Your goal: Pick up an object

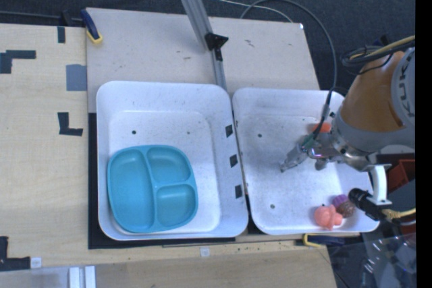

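Gripper point(291, 161) hangs over right bin point(270, 119), pink toy point(327, 216) well apart.

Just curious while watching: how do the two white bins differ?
The left bin holds a blue divided plate; the right bin holds small things, a pink toy among them, in its near corner. The arm's pincer reaches over the right bin, not the left bin. Both are shallow and white.
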Robot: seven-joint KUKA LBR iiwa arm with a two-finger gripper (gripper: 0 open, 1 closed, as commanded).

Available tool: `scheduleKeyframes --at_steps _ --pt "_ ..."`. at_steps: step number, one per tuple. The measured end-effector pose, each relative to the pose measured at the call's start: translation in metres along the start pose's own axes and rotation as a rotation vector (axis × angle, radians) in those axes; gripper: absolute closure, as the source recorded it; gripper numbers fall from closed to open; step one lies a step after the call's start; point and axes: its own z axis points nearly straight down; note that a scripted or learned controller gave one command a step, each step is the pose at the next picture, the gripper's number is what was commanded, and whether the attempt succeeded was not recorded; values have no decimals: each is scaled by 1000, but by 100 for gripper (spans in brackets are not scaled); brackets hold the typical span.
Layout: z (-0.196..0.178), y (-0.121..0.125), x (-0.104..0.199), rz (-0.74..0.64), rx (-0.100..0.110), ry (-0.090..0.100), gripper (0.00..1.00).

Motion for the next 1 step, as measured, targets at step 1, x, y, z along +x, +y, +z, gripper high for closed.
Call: scheduleKeyframes --at_steps 1 --pt "45 -5 4 0 0 0 0"
